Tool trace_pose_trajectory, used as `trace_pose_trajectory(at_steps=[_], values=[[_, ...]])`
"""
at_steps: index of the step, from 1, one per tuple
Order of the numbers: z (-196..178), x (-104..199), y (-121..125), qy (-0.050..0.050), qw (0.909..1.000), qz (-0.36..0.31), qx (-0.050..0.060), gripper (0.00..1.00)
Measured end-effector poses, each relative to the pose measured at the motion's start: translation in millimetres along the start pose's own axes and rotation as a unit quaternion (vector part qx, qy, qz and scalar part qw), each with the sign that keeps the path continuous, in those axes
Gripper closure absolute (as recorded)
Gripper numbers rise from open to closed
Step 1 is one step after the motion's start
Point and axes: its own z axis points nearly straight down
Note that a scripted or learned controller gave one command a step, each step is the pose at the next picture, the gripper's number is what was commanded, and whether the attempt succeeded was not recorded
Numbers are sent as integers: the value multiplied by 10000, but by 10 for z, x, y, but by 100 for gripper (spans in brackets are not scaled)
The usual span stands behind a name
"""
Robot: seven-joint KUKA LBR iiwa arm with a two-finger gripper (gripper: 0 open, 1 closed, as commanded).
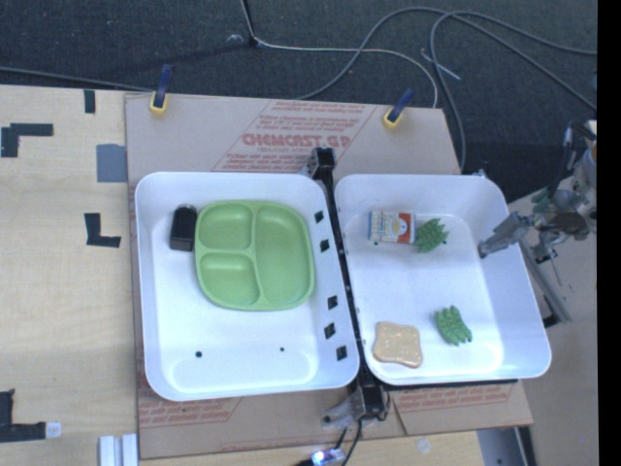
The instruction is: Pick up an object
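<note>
Your jaws (490, 243) sit at the right rim of the right bin (519, 299), at the frame's right edge, and you cannot tell from here whether they are spread or pressed together; nothing is visible between them. Inside that bin, the nearest thing to them is a green leafy toy (431, 234), just beside a small red-and-white carton (390, 227) toward the upper left of the bin. Lower down lie a second green leafy piece (452, 325) and, left of it, a tan slice of toast (398, 345). The left bin (155, 289) holds a green divided plate (255, 255) with a small black block (182, 228) touching its left side. Both bins rest on a cardboard sheet (291, 129) on the bench (58, 299).
</note>
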Motion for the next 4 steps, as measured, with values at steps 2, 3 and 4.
trace_pose_trajectory(at_steps=[2, 3, 4], values=[[489, 94, -3, -17, 10000, -26, -60, 0], [1098, 87, 2, -15, 10000, -25, -60, 0], [1598, 160, 76, -16, 10000, -24, -59, 0]])
